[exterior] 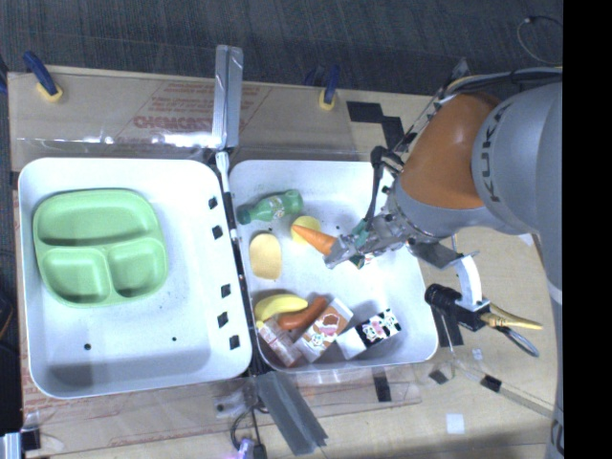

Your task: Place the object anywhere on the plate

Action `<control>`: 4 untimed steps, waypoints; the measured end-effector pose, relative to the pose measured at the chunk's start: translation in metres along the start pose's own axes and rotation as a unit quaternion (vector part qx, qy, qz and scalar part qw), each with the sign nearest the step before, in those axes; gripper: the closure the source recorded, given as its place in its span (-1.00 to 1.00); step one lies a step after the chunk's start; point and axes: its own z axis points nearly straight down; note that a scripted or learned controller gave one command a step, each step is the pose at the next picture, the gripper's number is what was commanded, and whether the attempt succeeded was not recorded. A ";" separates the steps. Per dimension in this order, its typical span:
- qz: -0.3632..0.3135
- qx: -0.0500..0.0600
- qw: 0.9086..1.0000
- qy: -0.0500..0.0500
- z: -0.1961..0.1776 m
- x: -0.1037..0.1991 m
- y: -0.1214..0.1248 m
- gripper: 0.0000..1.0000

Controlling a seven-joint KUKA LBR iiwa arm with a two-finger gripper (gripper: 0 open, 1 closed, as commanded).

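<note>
Orange against the white of the right bin (402, 347), the carrot (314, 238) lies with its thick end just at the fingers (346, 253) and its tip pointing away from them toward the left bin (115, 371). Whether those fingers are spread, pressed together or pinching the carrot cannot be told from this slant; they sit low and touching or nearly touching its end, so the step in hand looks like the grasp itself rather than the carry. Just beyond the carrot from the fingers lie a green bottle (271, 206) and a pale yellow fruit (266, 255); nearer the front wall, below the fingers, crowd a banana (280, 305), a sausage-like piece (304, 316) and two small cartons (381, 330). The green plate (96, 247) rests well apart from the fingers, in the left bin across the divider. The next move would call for a sure hold on the carrot, a lift clear of the divider, then travel over the plate's compartments before release.
</note>
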 end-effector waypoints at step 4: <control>-0.379 -0.001 0.925 -0.001 0.001 0.236 0.149 1.00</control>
